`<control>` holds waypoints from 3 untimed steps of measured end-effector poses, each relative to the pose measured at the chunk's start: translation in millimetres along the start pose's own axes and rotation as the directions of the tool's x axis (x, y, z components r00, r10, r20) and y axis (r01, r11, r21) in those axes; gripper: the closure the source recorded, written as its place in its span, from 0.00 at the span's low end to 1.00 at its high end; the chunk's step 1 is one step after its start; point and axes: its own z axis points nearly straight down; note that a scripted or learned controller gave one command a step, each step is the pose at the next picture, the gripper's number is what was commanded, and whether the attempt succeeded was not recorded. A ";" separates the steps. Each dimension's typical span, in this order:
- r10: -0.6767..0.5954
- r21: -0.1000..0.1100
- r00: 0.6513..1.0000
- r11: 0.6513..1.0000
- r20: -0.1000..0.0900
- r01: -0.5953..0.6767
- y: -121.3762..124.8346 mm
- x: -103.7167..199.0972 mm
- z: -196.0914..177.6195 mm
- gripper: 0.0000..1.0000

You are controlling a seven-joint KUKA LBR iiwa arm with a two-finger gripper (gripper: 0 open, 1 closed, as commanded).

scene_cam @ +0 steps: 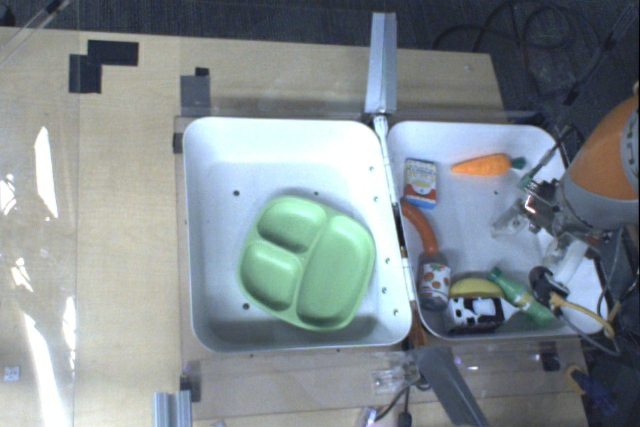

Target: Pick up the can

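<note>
The can (433, 281) is small, with a silver top and a brownish label. It stands in the front left corner of the right bin (468, 205), touching the lower end of an orange-red sausage (421, 229) and just left of a banana (474, 287). My gripper (525, 213) hangs over the right side of that bin, well to the right of the can and a little farther back. Nothing is seen in it. The grey arm with its orange band (612, 160) comes in from the right edge.
The right bin also holds a small carton (421, 183), a carrot (484, 166), a black-and-white object (474, 313) and a green item (520, 296) along the front wall. A green divided plate (307, 261) lies in the left bin (230, 165).
</note>
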 end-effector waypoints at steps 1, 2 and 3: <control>0.010 -0.002 1.000 1.000 -0.001 -0.010 -32.3 -23.1 -1.0 0.00; 0.006 -0.008 1.000 1.000 -0.003 -0.006 -29.9 -21.6 -12.8 1.00; 0.002 -0.012 1.000 1.000 -0.004 -0.002 -28.3 -20.1 -23.8 1.00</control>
